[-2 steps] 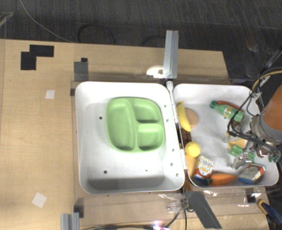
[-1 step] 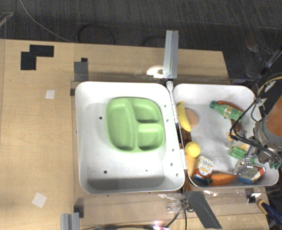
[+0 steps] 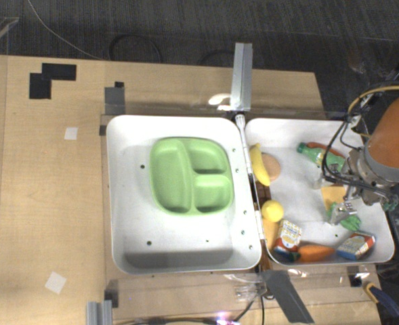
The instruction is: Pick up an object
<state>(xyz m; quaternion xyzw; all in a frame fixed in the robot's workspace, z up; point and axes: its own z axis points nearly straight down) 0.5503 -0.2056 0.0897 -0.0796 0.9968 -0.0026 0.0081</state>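
Over right bin (image 3: 382, 246), gripper (image 3: 343, 212) hangs w/ yellow block (image 3: 332, 195) just beside. Can't tell its state.

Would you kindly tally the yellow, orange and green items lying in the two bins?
Yellow: 3, banana, lemon, wedge.
Orange: 1, carrot.
Green: 3, divided tray, bottle, small piece.
Total: 7.

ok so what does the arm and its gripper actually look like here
The arm is grey with a broad, rounded orange band above the wrist. Black and yellow cables loop along its left side. Below it sits the gripper, a compact metallic grey assembly with dark fittings, seen from above over the right bin.
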